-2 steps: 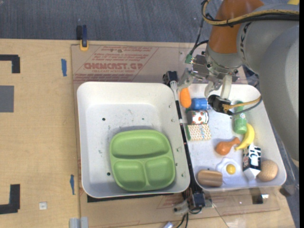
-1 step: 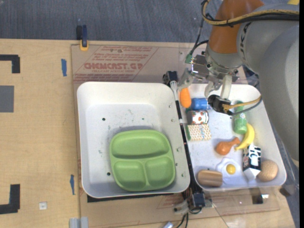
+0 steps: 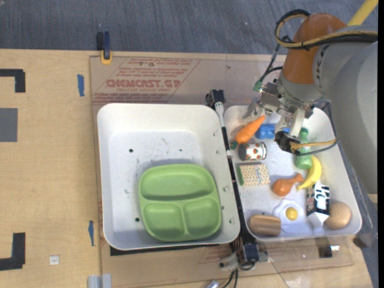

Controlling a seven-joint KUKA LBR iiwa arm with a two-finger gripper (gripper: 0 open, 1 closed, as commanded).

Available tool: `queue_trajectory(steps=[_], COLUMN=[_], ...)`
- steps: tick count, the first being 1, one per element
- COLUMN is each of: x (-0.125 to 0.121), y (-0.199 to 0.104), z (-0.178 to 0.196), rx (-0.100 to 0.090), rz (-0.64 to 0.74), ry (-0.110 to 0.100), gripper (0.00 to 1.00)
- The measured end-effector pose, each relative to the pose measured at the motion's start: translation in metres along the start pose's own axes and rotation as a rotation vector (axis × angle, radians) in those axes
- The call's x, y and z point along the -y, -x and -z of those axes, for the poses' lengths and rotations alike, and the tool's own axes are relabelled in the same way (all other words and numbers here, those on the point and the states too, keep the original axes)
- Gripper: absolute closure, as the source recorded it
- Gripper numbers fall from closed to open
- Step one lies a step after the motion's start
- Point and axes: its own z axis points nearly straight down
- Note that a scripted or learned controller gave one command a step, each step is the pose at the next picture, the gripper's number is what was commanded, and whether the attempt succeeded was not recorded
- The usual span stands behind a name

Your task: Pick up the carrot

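- Bearing two white bins side by side, the desk (image 3: 48,179) fills most of the view.
- The arm (image 3: 324,47), grey with an orange band, reaches in from the right above the right bin (image 3: 348,179).
- The left bin (image 3: 120,137) holds a green divided tray (image 3: 179,201).
- The pincer (image 3: 271,111) hangs over the right bin's far end, just beside the carrot; I cannot tell whether it is apart or together.
- The banana (image 3: 312,171) lies near the bin's right wall, with a bread roll (image 3: 264,224) and a brown egg (image 3: 338,215) at the near end.
- The carrot (image 3: 249,129) lies tilted in the right bin's far left corner, near a blue item (image 3: 266,131).
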Motion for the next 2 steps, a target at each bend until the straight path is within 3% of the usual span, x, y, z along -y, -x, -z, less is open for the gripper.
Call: queue_trajectory(steps=[1,2], x=[0.005,0.007], y=[0.014,0.019], z=[-0.037,-0.025], rx=[0.000,0.014], rz=[-0.093,-0.094], ry=[-0.005,-0.023], gripper=[0.00,1.00])
